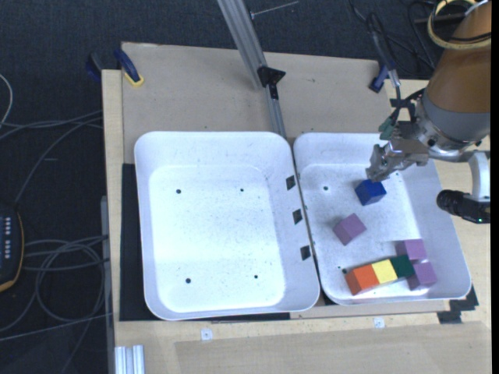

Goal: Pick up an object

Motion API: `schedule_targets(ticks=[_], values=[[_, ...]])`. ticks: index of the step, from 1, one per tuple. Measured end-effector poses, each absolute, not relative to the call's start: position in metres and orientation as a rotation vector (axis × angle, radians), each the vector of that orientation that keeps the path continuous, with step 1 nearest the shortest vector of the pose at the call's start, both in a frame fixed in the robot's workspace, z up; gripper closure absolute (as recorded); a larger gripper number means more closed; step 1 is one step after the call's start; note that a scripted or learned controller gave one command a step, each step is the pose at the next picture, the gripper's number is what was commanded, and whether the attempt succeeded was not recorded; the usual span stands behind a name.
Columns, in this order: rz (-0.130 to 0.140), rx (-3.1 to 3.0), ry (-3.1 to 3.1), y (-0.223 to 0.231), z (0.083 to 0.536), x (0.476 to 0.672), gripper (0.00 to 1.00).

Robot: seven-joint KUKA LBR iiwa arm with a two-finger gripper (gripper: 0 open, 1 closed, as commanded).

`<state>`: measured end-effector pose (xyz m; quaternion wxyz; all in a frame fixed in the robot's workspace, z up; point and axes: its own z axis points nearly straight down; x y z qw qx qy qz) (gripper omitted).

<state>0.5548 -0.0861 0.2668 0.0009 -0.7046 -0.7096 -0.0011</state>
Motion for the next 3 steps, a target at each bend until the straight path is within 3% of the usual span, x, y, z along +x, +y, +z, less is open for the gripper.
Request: schedule_targets(ticks=[1, 3], values=[[-0.003, -2.211, -2.227, -0.028, 0.266, 0.549, 1.00], [-0.004, -2.213, -2.229, 0.079, 0.270, 0.566, 1.00]])
